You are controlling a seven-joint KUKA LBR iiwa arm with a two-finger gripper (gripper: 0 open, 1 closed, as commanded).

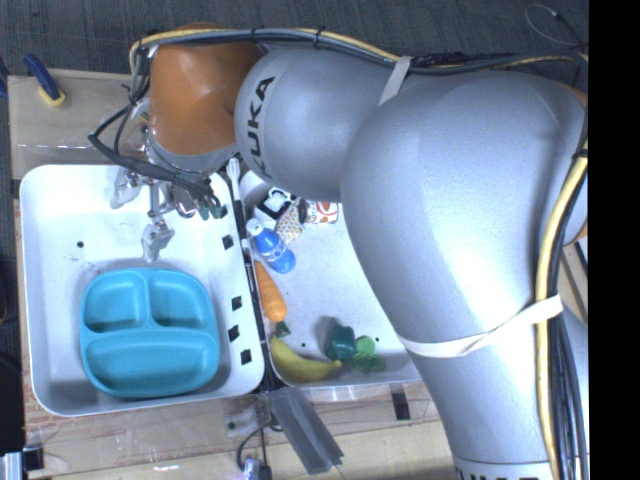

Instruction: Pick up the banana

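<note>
Camera view: left bin (40, 268) at lower left carrying a blue divided tray (150, 333), with the claw (155, 223) above that tray near the bin's upper part, nothing between its fingers, spread impossible to tell. Right bin (330, 268) at center holding the banana (300, 365) along its lower edge, beside a green toy (352, 348), below an orange carrot (270, 293) and a blue object (272, 250).
</note>
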